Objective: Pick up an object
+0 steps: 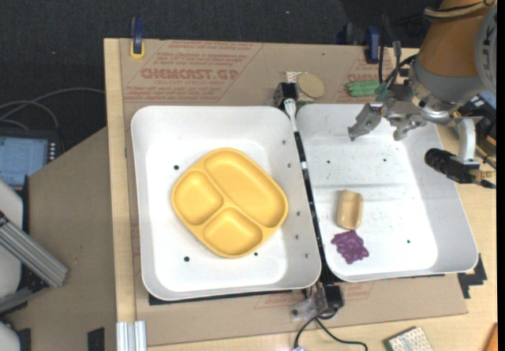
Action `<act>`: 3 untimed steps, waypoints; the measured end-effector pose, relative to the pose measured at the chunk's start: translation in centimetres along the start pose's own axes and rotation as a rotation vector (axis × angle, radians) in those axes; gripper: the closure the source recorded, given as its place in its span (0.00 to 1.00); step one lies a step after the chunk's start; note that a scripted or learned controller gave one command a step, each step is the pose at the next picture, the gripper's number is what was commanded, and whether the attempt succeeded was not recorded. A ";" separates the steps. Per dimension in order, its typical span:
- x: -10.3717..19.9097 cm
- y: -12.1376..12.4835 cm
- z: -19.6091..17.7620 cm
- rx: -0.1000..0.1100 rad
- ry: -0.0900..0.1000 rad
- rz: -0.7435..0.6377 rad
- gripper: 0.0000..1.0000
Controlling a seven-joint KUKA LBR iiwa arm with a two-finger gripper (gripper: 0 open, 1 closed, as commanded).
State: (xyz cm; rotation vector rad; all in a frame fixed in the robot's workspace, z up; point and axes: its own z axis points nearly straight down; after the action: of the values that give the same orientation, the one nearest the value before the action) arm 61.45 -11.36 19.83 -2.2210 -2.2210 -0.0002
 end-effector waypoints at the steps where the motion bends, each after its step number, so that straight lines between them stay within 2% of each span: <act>1: -0.8 -5.8 11.6 0.013 0.002 0.003 0.00; 2: -0.8 -5.2 9.9 -0.003 -0.001 0.002 1.00; 3: -0.8 -5.3 10.0 -0.003 -0.001 0.002 0.00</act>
State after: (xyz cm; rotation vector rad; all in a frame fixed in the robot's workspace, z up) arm 56.19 -12.13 9.85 -2.2251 -2.2205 -0.0018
